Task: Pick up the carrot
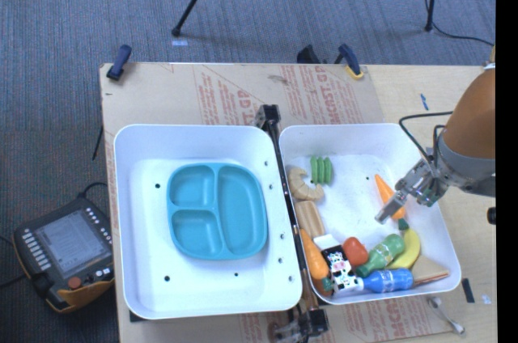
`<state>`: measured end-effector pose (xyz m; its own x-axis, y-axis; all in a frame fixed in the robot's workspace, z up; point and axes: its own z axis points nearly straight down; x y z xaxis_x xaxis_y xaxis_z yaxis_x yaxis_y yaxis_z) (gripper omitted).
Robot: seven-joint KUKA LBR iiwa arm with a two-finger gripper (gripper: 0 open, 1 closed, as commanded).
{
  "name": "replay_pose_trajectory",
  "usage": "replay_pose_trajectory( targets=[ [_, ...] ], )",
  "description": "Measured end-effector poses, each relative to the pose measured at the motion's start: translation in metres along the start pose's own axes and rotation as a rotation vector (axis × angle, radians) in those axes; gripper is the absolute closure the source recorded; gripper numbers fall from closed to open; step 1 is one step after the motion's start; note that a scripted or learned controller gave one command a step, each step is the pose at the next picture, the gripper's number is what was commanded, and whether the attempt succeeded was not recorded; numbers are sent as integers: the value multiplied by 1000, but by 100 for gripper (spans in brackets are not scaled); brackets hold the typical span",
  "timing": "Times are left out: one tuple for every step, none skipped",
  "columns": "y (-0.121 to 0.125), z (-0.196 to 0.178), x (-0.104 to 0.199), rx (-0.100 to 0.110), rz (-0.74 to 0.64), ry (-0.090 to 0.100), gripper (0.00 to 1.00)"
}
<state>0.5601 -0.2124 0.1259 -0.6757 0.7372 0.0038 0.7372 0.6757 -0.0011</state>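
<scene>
The pincer (402, 200) was seen over the right side of the right bin (364, 135), reached in from the right. Its fingers were placed around the lower end of the carrot (383, 188), which lay on the bin floor pointing up-left; the grasp appeared clenched on the carrot. A croissant (305, 184), green beans (321, 169) and a blue bottle (388, 281) were noted elsewhere in that bin, well apart from the carrot. A teal divided plate (217, 211) was recorded in the left bin (129, 163) on the desk (202, 91).
</scene>
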Motion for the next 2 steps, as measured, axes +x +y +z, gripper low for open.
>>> replay_pose_trajectory(
  targets=[
    [43, 41, 0, -1, -361, 0, 0],
    [9, 41, 42, -1, -505, 0, 0]
  ],
)
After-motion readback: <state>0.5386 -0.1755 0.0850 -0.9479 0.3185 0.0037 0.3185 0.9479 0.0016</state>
